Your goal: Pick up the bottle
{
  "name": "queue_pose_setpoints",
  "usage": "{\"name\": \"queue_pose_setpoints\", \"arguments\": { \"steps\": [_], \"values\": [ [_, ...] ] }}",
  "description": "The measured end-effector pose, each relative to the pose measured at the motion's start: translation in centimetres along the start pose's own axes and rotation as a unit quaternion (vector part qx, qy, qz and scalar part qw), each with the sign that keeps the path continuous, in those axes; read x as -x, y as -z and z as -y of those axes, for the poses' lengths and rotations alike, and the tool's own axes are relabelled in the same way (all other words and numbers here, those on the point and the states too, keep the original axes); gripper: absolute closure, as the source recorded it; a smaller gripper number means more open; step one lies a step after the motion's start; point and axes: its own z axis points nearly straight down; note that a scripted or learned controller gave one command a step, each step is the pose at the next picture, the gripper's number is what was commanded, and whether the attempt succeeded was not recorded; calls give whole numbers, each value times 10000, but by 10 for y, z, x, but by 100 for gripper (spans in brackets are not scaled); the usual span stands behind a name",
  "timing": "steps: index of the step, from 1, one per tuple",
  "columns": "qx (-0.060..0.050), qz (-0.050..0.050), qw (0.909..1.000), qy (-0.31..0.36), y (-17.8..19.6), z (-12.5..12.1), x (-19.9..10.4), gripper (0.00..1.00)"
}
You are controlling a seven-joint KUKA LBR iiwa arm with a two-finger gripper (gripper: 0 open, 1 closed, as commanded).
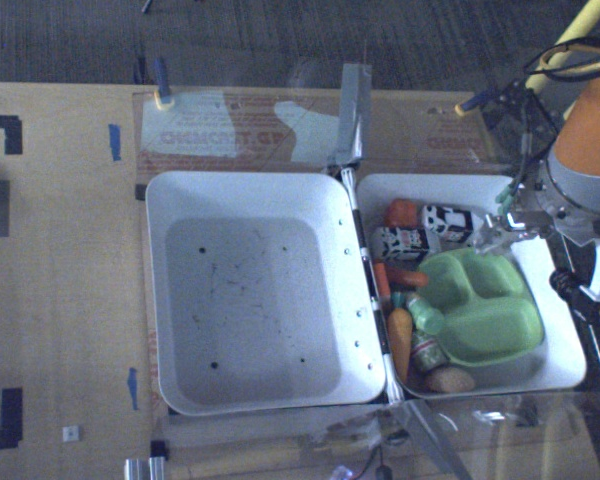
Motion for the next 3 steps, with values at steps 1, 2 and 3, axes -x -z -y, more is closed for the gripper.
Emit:
{"name": "queue_pose_setpoints", "arguments": {
  "steps": [1, 2, 3],
  "values": [
    [-1, 0, 10000, 1, 0, 0, 0, 0],
    [70, 21, 9987, 503, -136, 31, 17, 0],
    [143, 73, 9987, 489, -121, 28, 21, 100]
  ]
}}
